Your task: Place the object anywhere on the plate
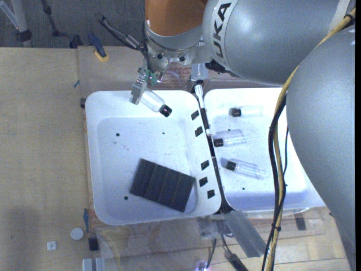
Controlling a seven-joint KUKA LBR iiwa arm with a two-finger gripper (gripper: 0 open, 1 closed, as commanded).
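Three clear vials [240, 140] lying in right bin [293, 193]; blue clamp [99, 52] sitting on bench [39, 123]; white disc [76, 234] resting near front edge.

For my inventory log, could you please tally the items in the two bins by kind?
Clear vials with black caps: 4, one at the gripper above the left bin and three in the right bin
Dark plate: 1
Total: 5

A clear vial [153, 101] with a black cap juts down-right from the gripper [137, 92], tilted, well above the dark ribbed plate [162, 184] lying flat.
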